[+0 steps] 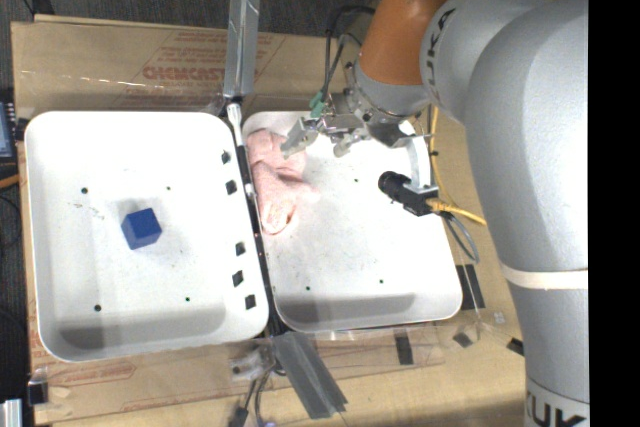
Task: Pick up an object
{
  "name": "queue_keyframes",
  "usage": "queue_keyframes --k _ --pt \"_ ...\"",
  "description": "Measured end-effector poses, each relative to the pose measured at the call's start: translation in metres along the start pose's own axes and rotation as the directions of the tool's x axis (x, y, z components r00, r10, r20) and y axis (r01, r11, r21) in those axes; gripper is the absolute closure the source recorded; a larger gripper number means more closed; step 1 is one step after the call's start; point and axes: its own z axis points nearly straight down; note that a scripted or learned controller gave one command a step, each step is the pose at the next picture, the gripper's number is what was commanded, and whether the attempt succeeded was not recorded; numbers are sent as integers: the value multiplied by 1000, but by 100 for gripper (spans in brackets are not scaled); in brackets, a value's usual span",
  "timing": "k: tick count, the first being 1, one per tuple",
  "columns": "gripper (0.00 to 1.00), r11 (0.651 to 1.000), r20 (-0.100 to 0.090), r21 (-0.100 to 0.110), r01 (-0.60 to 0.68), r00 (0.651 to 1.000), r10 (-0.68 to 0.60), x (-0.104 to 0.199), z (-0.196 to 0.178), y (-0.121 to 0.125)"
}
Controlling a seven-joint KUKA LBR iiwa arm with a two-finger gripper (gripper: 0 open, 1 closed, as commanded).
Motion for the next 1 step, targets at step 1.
queue_keyframes --k 1 --pt "0 1000 -1 -3 -5 1000 5 -25 99 -2"
